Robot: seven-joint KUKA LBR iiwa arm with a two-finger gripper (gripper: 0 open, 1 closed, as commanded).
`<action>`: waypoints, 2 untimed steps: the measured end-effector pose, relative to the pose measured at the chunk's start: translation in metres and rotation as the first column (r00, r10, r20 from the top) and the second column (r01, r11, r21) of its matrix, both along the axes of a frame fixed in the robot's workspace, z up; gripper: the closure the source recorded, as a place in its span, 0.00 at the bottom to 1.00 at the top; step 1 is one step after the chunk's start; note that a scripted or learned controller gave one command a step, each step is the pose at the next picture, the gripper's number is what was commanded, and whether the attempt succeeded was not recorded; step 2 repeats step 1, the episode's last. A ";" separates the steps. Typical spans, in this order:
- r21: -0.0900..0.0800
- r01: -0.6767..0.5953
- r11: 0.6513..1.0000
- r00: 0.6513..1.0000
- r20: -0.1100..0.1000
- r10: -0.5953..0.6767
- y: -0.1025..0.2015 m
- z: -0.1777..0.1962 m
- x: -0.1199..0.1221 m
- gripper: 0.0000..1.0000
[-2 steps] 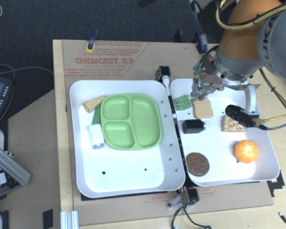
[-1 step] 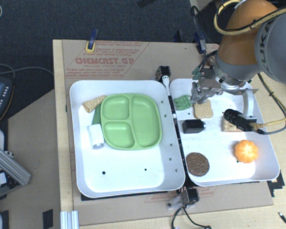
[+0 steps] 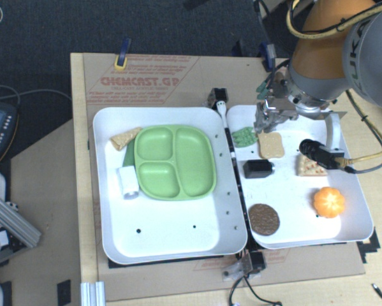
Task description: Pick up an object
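Red print on the cardboard sheet (image 3: 146, 75) seems to read "CHEMCAST GP"

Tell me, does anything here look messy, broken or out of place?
Nothing looks spilled or broken. One small oddity: in the left bin, a tan cracker-like piece and a white cylinder lie beside the green divided plate, not in its compartments. The right bin's items lie loosely scattered.

Arm lowered (from right), gripper (image 3: 265, 121) down

Bright even overhead light, white bins (image 3: 178, 247) nearly washed out, soft short shadows under small items, dark floor (image 3: 50, 18) dim, slight overall softness, fine detail blurred near frame corners
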State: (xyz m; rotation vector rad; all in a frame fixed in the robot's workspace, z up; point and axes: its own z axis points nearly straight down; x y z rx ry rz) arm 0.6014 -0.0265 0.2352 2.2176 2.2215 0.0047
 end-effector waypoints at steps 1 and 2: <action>0.000 0.003 1.000 1.000 -0.008 -0.003 -0.005 -0.018 -0.012 1.00; 0.000 0.003 1.000 1.000 -0.008 -0.003 -0.005 -0.018 -0.012 1.00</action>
